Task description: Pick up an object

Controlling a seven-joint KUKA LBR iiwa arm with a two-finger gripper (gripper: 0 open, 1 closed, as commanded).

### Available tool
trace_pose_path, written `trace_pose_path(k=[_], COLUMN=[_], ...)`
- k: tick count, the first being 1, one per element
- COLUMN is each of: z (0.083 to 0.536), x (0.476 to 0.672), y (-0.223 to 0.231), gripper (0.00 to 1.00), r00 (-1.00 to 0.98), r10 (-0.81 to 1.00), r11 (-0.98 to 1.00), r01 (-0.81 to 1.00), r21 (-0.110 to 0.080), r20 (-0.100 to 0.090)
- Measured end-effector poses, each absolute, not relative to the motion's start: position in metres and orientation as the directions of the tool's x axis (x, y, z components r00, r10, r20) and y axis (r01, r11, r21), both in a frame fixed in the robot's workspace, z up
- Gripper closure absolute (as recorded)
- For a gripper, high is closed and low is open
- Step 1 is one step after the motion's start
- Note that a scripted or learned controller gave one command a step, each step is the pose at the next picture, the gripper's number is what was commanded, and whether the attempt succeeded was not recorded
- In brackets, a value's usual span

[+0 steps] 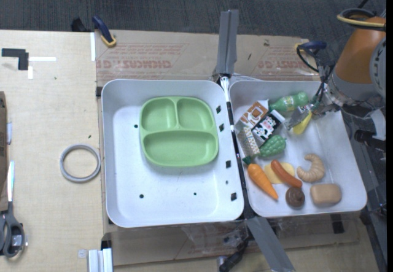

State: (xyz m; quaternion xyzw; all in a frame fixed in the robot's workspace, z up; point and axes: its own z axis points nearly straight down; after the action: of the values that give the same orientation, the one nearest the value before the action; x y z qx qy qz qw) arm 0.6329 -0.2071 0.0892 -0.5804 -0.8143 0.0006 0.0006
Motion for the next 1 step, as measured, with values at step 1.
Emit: trace_pose_path(k=[1], z=[0.0895], x=[0.6585], y=[-0.1599], gripper=[0.0], r00=[-0.201], r10=[0.98], r11=[0.201], r01=[0.98], r21=[-0.004], r20=[0.0])
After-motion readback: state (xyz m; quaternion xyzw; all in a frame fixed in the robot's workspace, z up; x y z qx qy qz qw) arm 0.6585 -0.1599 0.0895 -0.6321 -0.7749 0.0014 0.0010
